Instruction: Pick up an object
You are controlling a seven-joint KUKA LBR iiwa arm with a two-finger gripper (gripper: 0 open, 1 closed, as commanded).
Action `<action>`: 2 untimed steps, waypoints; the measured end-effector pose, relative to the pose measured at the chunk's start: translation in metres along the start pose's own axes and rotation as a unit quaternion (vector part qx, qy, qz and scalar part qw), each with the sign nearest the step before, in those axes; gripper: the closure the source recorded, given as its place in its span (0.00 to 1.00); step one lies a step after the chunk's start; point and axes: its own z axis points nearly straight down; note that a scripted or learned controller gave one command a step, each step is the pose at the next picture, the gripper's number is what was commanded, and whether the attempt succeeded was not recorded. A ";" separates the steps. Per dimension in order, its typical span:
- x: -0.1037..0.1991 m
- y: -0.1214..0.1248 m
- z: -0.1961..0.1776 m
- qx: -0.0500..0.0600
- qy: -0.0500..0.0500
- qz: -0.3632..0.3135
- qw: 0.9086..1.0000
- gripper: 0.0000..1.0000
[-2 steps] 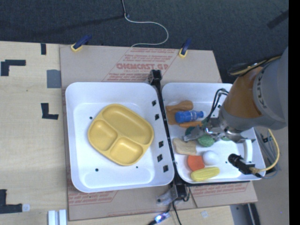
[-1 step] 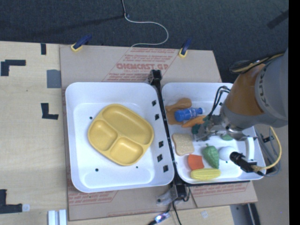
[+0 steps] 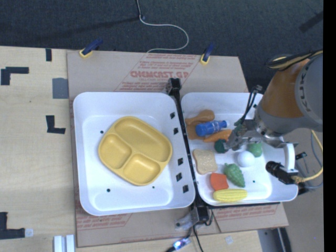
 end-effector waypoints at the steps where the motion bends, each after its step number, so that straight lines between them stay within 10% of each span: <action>1: 0.002 -0.006 -0.061 -0.001 0.000 0.000 1.000 1.00; 2: 0.002 -0.005 -0.085 0.001 0.000 0.000 1.000 1.00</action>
